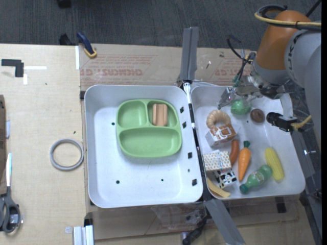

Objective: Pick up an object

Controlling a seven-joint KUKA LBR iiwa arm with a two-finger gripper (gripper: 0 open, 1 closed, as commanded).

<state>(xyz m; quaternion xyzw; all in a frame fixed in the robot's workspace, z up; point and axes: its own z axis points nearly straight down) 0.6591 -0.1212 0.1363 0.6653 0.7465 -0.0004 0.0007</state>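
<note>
My gripper (236, 94) hangs at the back of the right bin (299, 188), directly over a small round green object (239, 107); I cannot tell whether it touches it. Close by lie a brown ball (257, 116) and a tan ring-shaped pastry (218, 118). Further forward are an orange-and-white carton (222, 133), a red sausage (234, 150), a carrot (244, 160), a corn cob (274, 163), a green bottle (255, 179), a patterned box (216, 160), a black-and-white item (225, 178) and a banana (218, 190).
The left bin (102, 188) holds a green divided plate (148, 137) with a hot dog (160, 114) in its back right section. On the bench to the left lie a tape ring (66, 153), scissors (9, 214) and a blue clamp (87, 44).
</note>
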